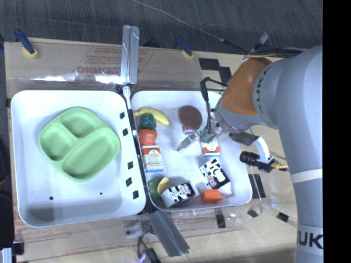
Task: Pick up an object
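My gripper [204, 137] hovers mid right bin [164, 100], over the small carton [210, 148]; grip state unclear, can't tell. Probably descend straight, avoid brown disc [190, 115].

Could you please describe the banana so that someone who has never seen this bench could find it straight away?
Look at the right bin of the two white bins, the crowded one. Go to its far left corner, beside the divider between the bins. The banana lies there, just above a bottle with an orange top; it is the one curved yellow thing along that edge.
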`<action>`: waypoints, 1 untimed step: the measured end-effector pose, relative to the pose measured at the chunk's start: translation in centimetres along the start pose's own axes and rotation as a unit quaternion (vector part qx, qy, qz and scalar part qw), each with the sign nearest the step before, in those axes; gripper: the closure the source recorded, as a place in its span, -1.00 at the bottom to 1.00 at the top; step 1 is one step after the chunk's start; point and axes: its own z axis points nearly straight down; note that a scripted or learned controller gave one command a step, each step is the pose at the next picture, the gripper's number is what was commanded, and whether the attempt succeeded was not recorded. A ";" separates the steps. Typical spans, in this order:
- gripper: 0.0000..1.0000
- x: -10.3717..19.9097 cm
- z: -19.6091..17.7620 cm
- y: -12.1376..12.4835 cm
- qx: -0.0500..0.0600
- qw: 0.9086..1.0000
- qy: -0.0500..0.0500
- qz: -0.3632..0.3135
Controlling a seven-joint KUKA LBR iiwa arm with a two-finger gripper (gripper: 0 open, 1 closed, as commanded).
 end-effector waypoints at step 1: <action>-1.00 4.6 0.0 -3.3 -0.001 0.991 -0.008 0.136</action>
